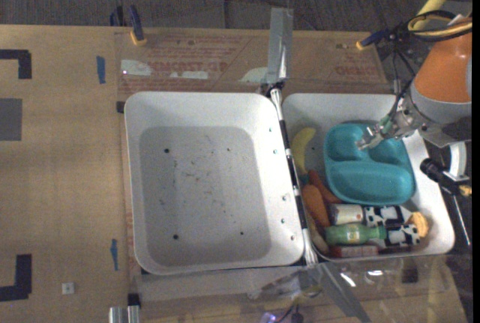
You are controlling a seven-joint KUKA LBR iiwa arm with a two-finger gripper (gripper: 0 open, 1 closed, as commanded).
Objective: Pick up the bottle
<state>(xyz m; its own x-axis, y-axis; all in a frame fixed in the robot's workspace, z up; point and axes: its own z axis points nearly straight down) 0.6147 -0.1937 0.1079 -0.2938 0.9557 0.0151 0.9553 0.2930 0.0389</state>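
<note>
The bottle is green and lies on its side along the near wall of the right bin. The gripper hangs over the far edge of a teal divided dish, well behind the bottle and apart from it. The grey arm with its orange band comes in from the right above the bin's far right corner. Nothing shows between the fingertips.
In the right bin, a yellow banana and orange carrot lie by the left wall. A small white container and a black-and-white cow toy sit just behind the bottle. The left bin stands alongside.
</note>
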